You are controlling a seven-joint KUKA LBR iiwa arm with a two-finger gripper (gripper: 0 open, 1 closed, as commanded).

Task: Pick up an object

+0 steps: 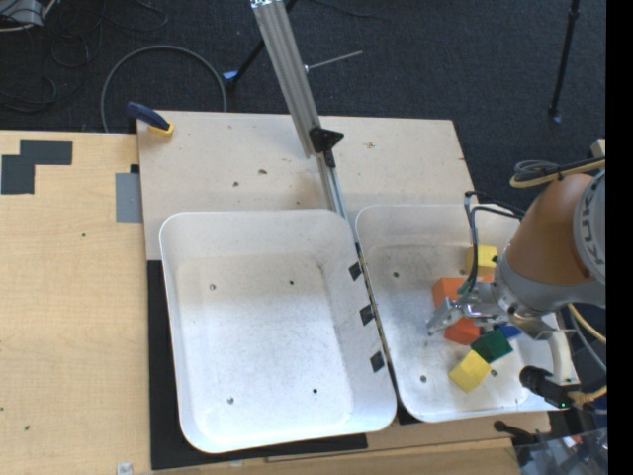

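Note:
In the right bin (410, 255) lie several small blocks: an orange one (447, 291), a red-orange one (461, 332), a green one (491, 345), a blue one (504, 332), a yellow one (470, 370) near the front, and another yellow one (484, 258) further back. My gripper (450, 314) reaches in from the right, low over the orange and red-orange blocks. Its metal fingers (436, 322) point left just beside the red-orange block. I see no block held between them.
The left bin (198, 255) sits next to the right one, with black clips (366, 315) along the shared wall. A slanted aluminium bar (293, 77) rises behind the bins. The arm's orange band (554, 231) hangs over the right bin's right side.

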